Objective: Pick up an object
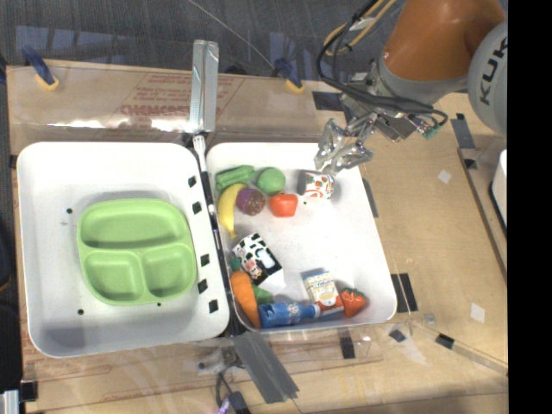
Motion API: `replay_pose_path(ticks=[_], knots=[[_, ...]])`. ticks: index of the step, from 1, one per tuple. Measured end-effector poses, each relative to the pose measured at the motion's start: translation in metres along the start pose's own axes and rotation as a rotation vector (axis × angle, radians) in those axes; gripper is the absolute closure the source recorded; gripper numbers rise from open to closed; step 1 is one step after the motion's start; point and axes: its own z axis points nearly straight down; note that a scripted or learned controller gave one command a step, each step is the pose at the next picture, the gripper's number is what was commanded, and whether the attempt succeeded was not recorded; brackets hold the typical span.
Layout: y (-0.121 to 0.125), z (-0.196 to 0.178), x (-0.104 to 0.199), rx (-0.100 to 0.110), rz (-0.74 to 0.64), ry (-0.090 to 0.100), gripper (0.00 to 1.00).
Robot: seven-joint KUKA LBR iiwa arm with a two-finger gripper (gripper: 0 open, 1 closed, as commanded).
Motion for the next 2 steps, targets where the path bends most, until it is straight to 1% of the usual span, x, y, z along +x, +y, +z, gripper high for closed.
replay_pose_path(ticks=[1, 2], knots=[[-0.0141, -0.0202, -0.0023, -0.007, 0.107, 0.007, 1.0], [-0.0063, -0.0221, -0.0101, -0.009, 0.065, 0.008, 1.0]])
